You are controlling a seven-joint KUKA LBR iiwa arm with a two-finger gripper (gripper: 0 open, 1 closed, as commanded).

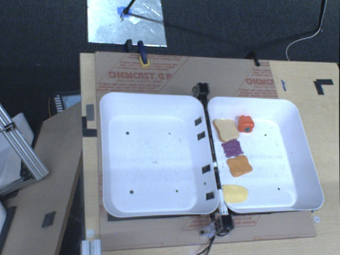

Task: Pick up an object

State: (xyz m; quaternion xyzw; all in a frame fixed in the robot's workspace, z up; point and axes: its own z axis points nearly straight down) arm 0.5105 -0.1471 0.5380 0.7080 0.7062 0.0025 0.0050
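Several small toy foods lie along the left side of the right bin. A tan bread slice lies at the top, with an orange-red round piece just to its right. Below them sit a purple bunch, an orange flat piece and a yellow oval piece near the bin's front corner.
The left bin stands beside the right one, joined by a black-clipped divider. Both rest on a cardboard sheet on the bench. A silver plate lies beyond it, and a metal frame stands at far left.
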